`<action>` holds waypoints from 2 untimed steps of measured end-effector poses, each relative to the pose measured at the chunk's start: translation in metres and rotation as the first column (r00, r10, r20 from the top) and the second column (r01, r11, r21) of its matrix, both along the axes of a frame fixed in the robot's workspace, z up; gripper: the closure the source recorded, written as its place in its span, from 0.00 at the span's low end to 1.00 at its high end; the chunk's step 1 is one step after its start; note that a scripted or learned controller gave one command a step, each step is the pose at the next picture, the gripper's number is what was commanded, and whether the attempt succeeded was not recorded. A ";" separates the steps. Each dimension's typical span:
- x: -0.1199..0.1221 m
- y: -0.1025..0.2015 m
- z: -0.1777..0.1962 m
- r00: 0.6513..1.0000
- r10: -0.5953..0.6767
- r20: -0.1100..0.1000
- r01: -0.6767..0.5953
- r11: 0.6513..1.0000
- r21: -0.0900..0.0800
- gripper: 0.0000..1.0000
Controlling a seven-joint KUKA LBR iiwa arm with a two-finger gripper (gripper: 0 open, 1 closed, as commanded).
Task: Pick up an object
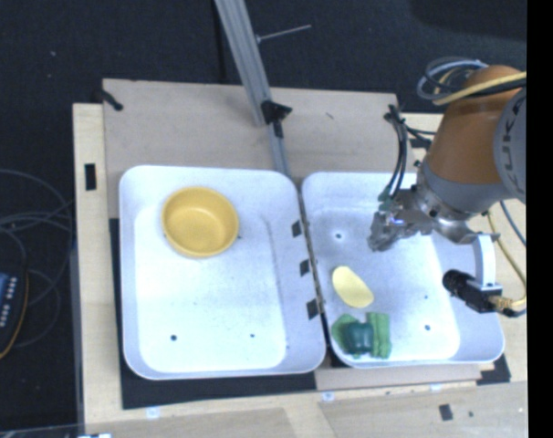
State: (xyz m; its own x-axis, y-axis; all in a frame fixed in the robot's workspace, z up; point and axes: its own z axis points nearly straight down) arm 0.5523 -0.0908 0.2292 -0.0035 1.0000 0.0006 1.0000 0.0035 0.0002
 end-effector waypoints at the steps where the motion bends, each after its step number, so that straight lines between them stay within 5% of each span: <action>1: 0.015 0.059 -0.004 1.000 0.002 0.000 -0.002 1.000 0.001 1.00; 2: 0.028 0.110 0.010 1.000 0.001 0.001 -0.001 1.000 0.001 1.00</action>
